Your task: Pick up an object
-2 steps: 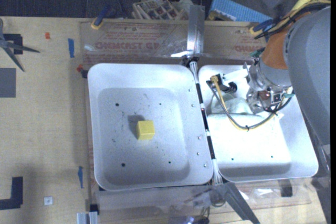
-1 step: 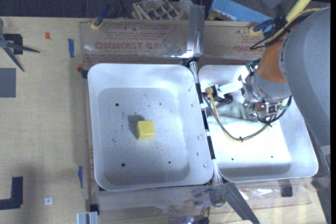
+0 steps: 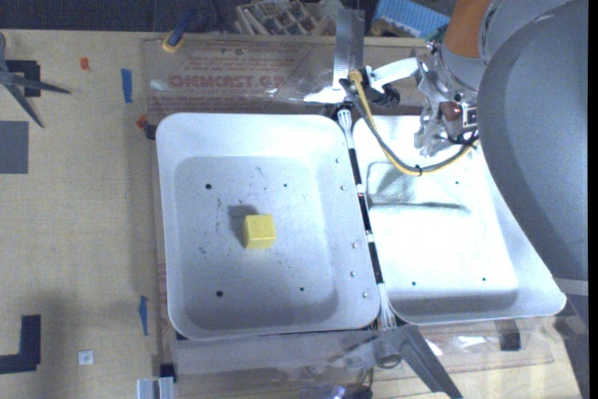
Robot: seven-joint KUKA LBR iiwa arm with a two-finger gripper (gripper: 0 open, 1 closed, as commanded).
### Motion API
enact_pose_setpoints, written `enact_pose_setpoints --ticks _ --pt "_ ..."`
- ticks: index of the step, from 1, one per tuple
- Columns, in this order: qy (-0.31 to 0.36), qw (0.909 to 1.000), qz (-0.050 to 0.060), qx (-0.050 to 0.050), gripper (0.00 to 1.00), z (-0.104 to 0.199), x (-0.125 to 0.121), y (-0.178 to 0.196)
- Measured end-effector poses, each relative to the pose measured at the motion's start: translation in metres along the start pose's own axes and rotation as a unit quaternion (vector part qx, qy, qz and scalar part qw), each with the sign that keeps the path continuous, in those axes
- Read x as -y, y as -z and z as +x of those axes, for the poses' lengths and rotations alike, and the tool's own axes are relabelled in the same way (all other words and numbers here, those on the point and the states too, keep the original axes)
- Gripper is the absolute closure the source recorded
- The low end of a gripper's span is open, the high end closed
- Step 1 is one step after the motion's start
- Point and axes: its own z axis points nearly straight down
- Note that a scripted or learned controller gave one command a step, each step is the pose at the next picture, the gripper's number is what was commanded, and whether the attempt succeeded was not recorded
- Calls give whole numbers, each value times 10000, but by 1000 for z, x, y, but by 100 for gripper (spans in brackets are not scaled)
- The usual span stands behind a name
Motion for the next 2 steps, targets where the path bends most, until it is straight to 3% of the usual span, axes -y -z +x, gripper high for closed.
enact_pose_setpoints --ticks 1,2 --pt "36 10000 11 33 100 -29 -37 -55" --pt "39 10000 -3 15 100 -20 -52 -61"
